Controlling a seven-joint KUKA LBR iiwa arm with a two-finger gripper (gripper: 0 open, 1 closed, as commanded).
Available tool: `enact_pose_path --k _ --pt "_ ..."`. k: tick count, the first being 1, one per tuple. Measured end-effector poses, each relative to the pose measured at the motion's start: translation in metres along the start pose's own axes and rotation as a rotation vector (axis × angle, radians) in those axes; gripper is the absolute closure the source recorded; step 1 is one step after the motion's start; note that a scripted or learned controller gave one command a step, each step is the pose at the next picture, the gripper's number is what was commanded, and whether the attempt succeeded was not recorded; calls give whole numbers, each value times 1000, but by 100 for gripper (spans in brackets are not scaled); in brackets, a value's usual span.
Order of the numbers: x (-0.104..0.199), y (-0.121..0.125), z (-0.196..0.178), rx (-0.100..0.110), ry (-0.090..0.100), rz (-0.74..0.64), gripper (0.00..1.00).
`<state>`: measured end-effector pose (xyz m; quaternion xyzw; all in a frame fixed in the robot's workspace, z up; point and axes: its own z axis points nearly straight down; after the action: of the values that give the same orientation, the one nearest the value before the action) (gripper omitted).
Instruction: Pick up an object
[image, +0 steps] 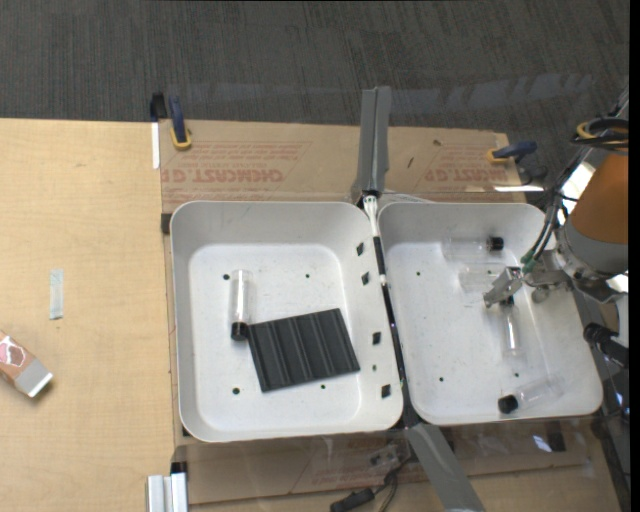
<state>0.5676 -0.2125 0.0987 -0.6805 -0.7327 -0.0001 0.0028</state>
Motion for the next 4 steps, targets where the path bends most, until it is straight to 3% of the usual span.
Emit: enact_pose_path --k 1,2,3,4 --pt "0 0 -9 1 -1 -1 100" --pt "59 72 -12 -3 -5 -26 100" --pt "59 72 -12 -2 -6 -26 0" --pt "76 33 8 -1 -5 -41 0"
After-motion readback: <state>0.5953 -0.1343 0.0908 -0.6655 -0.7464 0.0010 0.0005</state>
